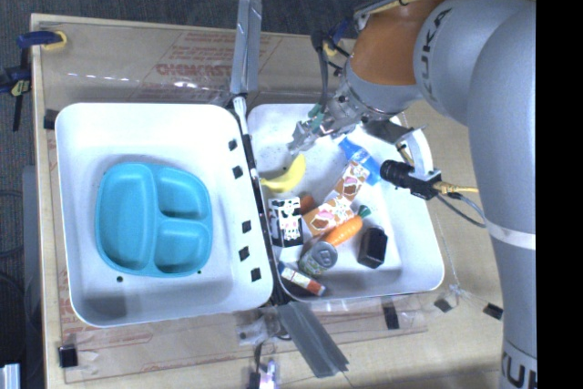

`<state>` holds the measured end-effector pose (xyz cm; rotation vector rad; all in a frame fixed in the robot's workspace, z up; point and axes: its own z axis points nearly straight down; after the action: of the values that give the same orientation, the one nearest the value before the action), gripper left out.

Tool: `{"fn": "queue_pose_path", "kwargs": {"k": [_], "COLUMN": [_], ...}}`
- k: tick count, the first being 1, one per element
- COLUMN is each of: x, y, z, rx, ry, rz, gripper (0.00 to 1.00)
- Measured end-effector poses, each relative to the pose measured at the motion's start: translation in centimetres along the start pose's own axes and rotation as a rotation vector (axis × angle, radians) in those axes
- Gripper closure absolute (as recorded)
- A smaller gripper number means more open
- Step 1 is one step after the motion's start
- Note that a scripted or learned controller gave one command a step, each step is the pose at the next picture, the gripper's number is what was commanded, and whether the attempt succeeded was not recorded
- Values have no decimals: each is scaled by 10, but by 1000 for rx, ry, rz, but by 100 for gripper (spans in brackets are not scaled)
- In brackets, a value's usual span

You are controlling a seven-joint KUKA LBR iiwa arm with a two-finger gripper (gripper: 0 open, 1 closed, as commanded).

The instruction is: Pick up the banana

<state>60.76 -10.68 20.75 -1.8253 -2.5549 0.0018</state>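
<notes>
The yellow banana (pixel 286 177) lies in the right bin (pixel 414 264), close to its left wall and towards the back. My gripper (pixel 303 136) hangs just above and to the right of the banana's upper end, slanting down from the orange-banded wrist (pixel 392 32). I see nothing held in it. The gap between its tip and the banana is very small, and I cannot tell whether they touch.
In front of the banana the right bin holds a black-and-white carton (pixel 288 221), a patterned packet (pixel 342 191), a carrot (pixel 344 232), a black box (pixel 372 247), a can (pixel 319 258) and a marker (pixel 302 281). A blue divided plate (pixel 155 219) lies in the left bin (pixel 82 132).
</notes>
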Motion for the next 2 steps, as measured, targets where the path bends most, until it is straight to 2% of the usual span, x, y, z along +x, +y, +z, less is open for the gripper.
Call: {"fn": "queue_pose_path", "kwargs": {"k": [1,2], "x": [0,-30], "y": [0,-1], "z": [0,118], "rx": [0,2], "ry": [0,1], "rz": [1,-136], "gripper": [0,0]}}
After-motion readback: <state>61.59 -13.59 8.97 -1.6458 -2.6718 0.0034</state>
